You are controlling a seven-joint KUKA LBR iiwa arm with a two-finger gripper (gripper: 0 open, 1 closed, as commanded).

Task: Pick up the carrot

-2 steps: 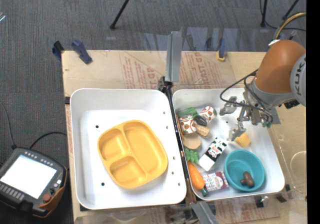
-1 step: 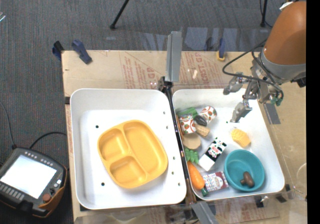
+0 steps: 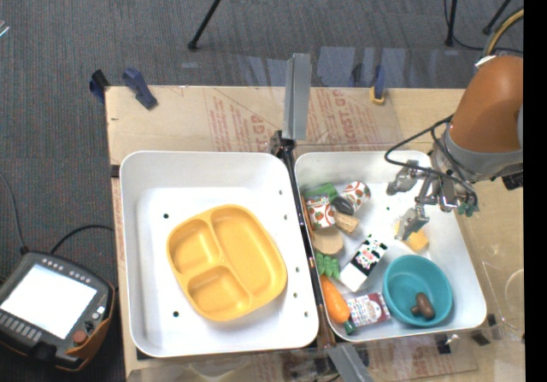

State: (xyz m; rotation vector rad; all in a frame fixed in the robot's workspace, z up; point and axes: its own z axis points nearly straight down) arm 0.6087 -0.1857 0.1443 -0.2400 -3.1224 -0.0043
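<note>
The carrot (image 3: 334, 300), orange with a green leafy top, lies against the left wall of the right bin (image 3: 472, 282), near its front corner. My gripper (image 3: 416, 216) hangs over the right part of that bin, well to the right of and behind the carrot, just above a small yellow block (image 3: 417, 241). Its fingers point down and stand apart with nothing between them.
A teal bowl (image 3: 417, 288) with a brown item inside sits at the right bin's front. A milk carton (image 3: 365, 261), a strawberry pack (image 3: 320, 213), a bun (image 3: 327, 243) and other toy foods crowd the carrot's surroundings. A yellow divided plate (image 3: 226, 261) lies in the left bin (image 3: 137, 201).
</note>
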